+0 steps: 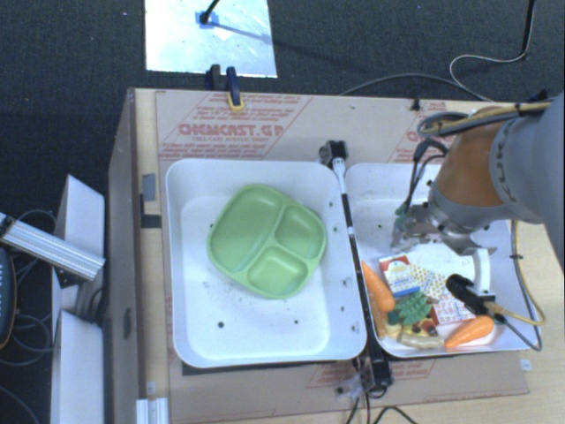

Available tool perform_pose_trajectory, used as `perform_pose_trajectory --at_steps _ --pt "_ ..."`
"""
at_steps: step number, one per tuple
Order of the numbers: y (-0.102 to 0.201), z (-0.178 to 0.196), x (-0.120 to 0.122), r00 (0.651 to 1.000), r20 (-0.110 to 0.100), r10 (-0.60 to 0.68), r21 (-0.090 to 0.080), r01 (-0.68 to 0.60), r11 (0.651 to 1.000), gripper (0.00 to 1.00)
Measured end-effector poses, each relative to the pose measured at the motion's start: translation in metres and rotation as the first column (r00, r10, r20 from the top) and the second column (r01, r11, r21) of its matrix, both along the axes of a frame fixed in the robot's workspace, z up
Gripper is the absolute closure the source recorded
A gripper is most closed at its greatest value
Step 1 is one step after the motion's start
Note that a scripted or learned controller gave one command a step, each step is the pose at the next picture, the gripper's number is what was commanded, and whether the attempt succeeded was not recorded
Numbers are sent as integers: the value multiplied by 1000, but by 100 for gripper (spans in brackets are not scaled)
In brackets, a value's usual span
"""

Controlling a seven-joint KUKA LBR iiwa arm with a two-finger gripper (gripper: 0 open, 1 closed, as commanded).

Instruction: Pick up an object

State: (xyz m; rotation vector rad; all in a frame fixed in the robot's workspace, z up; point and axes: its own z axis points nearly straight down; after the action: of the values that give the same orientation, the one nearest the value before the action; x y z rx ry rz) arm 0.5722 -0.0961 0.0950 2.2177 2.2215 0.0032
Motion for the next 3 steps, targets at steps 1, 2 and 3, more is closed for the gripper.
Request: perform_pose_trajectory --at_steps 1,2,3 --pt "-87 64 -37 1000 0 -2 -2 2 1000 100" --pt "-86 64 -37 1000 -1 0 0 0 1000 0" --pt "-5 -7 -27 1000 7 0 -1 0 1000 0"
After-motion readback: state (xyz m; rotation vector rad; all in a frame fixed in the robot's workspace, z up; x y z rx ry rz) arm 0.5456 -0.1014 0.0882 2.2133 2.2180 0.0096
